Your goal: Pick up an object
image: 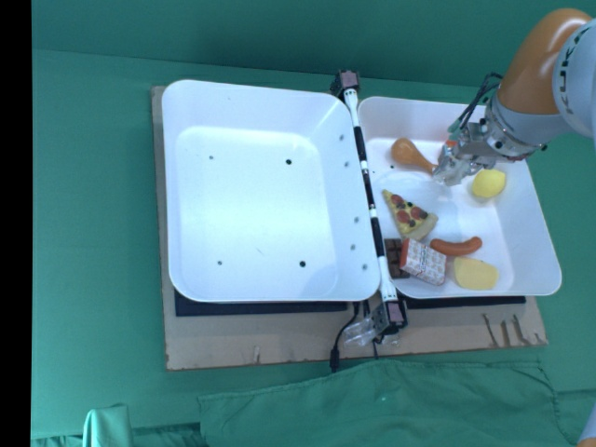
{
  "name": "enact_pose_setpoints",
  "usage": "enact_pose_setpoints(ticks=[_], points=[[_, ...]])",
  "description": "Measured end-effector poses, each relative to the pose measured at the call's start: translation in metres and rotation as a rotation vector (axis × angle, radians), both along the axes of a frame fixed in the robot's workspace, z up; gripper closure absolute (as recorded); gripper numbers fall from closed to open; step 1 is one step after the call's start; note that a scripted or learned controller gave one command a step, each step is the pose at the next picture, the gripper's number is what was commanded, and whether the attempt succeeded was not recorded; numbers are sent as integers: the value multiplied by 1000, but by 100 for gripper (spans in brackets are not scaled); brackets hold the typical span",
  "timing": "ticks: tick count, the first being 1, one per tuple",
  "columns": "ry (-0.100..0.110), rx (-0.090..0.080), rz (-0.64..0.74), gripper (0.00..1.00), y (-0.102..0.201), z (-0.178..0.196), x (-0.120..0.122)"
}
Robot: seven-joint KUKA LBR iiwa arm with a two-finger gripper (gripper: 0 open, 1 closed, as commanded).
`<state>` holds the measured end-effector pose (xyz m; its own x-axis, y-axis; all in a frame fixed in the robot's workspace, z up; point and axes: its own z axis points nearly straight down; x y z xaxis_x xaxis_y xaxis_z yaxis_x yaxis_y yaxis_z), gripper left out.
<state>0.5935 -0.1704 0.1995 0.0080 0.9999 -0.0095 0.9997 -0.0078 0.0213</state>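
Note:
The right bin (535, 250) holds several toy foods. A brown chicken drumstick (411, 155) lies at its upper left. A yellow lemon (489, 183) sits at the upper right. A pizza slice (411, 214) lies in the middle. A red sausage (456, 246), a yellow potato piece (476, 273) and a red-and-white printed packet (424, 261) lie along the front. My gripper (451, 171) hangs low in the bin between the drumstick's thin end and the lemon, with nothing visibly held.
The left bin (186, 119) stands beside the right one, parted from it by a white rod with black clamps (365, 184). Both bins rest on a cardboard sheet (279, 343) on green cloth. The arm (549, 73) enters from the upper right.

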Motion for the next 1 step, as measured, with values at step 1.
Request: enact_pose_setpoints(ticks=[1], points=[[11,5,5,100,0,60,11]])
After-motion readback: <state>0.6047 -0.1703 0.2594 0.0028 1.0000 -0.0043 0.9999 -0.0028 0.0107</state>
